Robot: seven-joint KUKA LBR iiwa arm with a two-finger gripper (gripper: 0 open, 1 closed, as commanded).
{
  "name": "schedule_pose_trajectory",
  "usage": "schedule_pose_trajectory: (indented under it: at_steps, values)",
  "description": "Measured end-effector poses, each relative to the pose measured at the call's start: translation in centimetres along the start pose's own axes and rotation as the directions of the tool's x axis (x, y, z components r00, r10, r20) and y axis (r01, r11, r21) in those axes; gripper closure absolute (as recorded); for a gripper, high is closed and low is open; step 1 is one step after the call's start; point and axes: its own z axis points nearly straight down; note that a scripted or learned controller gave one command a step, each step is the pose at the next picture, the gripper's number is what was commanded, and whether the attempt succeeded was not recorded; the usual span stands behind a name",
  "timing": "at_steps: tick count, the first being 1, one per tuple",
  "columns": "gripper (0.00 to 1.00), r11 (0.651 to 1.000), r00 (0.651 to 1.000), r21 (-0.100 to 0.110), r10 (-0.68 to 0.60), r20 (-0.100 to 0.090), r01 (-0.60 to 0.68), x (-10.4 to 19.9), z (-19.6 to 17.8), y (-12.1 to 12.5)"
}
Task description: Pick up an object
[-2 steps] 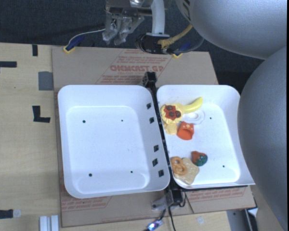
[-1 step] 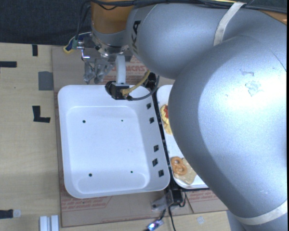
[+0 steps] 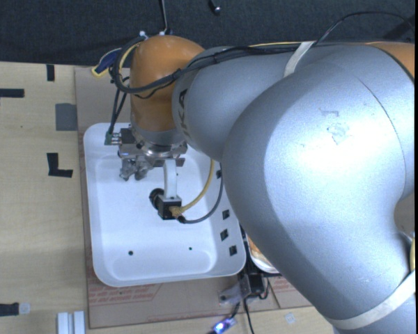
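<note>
The arm fills the right half and upper centre of the frame. It blocks any way in from that side and covers what lies under it. In the white bin at centre left, the end effector hangs over the upper part. Below it the floor shows bare white down to the lower rim, open from the left and from the bottom of the frame. Left of the bin the table lies flat and open.

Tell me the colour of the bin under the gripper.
White; the bin shows best in the camera view.
</note>
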Motion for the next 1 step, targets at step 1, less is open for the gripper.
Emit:
schedule_pose_trajectory:
  at_steps: [1]
  values:
    - [1.0, 1.0, 1.0, -0.02, 0.005, -0.002, -0.006, -7.1, -3.5, 2.97]
